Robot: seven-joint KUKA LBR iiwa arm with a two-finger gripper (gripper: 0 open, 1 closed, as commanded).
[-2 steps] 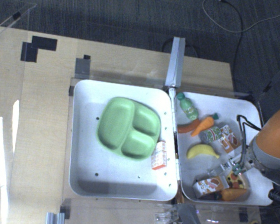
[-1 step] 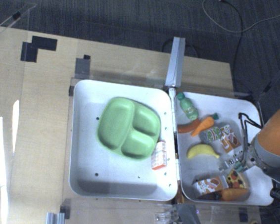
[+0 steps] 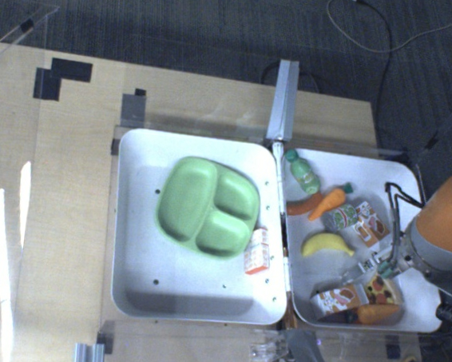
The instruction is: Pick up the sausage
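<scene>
Sausage, orange-brown, short plastic toy link with rounded ends (image 3: 377, 314): lies flat along the near wall of the right shallow white bin (image 3: 301, 311), near its front right corner. ID is a judgement; a darker red-orange tapered piece (image 3: 298, 209) at the bin's left wall looks similar but seems too pointed. Sausage's left end touches or just meets a small printed carton with a dark end (image 3: 337, 300). Just behind it sits a pizza-slice toy with dark and yellow print (image 3: 383, 290), close enough to crowd a grasp.

Two-finger gripper (image 3: 373, 268) hangs above the bin floor just behind the pizza slice, not on the sausage. Jaws: cannot tell how wide, too small and blurred. Nothing seen between them. Grey arm with orange band (image 3: 451, 220) comes in from the right.

Handling, judged: light, stiff, smooth and glossy, so likely slippery and prone to roll. Best hold is across the middle of its length, jaws closing on the long sides. The bin wall on the near side leaves little room for one jaw.

Farther back: yellow toy banana (image 3: 328, 245), second printed carton (image 3: 357, 219), orange carrot with green top (image 3: 327, 203), green bottle (image 3: 302, 174). Left white bin (image 3: 130, 287) holds a green divided tray (image 3: 207, 206) and a small red-and-white packet (image 3: 258, 252). Both bins sit on the pale wooden tabletop (image 3: 53, 222).
</scene>
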